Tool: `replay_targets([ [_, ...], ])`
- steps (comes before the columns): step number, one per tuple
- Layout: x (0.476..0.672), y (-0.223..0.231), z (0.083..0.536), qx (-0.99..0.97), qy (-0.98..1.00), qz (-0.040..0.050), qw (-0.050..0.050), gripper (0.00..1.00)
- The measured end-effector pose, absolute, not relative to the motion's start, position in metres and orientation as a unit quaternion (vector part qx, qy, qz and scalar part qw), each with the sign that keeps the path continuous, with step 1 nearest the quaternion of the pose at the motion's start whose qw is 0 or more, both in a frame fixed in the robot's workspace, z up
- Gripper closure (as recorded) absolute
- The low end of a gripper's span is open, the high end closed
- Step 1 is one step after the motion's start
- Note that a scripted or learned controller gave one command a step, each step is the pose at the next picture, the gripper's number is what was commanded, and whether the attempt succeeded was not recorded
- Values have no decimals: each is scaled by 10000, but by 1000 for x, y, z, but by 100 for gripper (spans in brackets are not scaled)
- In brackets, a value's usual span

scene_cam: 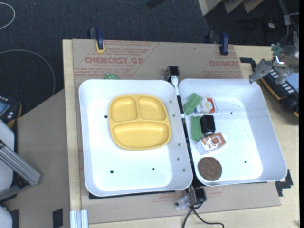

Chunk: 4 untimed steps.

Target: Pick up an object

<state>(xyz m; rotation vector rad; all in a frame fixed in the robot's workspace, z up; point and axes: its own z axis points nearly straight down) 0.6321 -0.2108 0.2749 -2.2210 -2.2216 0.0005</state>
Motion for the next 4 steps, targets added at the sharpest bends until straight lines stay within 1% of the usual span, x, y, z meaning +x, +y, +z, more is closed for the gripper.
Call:
replay_targets([
  [1, 593, -218, 85, -7065, -7076, -16, 86, 0],
  [2, 544, -121, 84, -7048, -7094, 4, 47, 0],
  [3, 496, -52, 190, -7046, -7096, -37, -15, 0],
  [4, 496, -57, 195, -7070, -7072, -9, -15, 100],
])
